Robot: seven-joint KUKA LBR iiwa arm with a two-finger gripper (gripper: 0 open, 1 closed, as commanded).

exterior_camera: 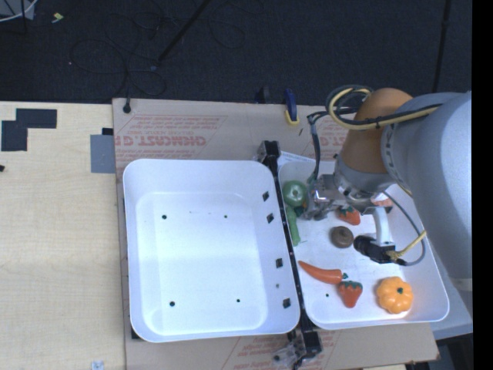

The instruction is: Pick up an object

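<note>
Five toys share the right bin (431,311) (gripper (320,203) among them).

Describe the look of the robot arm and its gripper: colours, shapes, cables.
The arm is a thick, rounded grey body with an orange band above the wrist. Yellow and black cables loop beside the band and run down toward the metallic gripper. A white piece with a black fitting and another yellow cable hangs off the wrist.
</note>
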